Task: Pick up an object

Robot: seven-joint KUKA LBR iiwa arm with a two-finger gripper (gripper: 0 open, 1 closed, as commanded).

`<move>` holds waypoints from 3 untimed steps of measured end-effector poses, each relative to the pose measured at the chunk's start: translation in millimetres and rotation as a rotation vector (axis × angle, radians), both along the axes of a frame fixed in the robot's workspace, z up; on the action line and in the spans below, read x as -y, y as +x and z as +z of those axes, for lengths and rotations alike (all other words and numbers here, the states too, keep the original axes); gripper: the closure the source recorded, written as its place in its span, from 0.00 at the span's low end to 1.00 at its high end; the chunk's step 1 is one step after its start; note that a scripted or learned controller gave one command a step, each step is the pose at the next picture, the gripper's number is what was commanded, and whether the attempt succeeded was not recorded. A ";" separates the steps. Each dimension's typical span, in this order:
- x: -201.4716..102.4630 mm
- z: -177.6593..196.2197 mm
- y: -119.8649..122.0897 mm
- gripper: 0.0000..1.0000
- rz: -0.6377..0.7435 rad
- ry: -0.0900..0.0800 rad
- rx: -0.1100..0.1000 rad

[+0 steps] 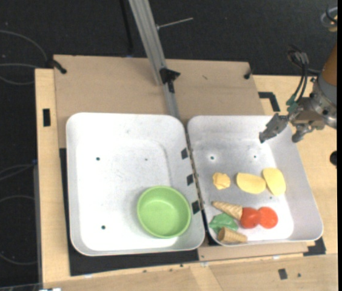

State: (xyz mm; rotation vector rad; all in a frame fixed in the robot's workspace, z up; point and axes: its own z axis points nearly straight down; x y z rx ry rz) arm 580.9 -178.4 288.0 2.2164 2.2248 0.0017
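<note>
My gripper (285,131) hangs over the right bin's far right rim, open, with nothing between its fingers. The right bin (231,132) holds several toy foods toward its near half: a small yellow piece (221,180), a yellow oval piece (250,183), a yellow wedge (274,180), two red tomatoes (259,217), an ice cream cone (228,209), a green leafy piece (222,221) and a second cone (231,236). All of them lie below and left of the gripper, well apart from it.
The left bin (110,144) holds a green bowl (163,211) at its near right corner. A slanted metal post (150,35) rises behind the bins' shared edge. Cables (299,71) hang near the arm's wrist at the right.
</note>
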 end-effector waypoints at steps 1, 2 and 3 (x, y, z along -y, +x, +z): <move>0.0 0.0 0.0 0.00 0.000 0.000 0.000; -2.1 -42.5 0.1 0.00 -0.004 -0.003 -0.004; 0.9 -105.6 1.7 0.00 -0.005 -0.002 -0.007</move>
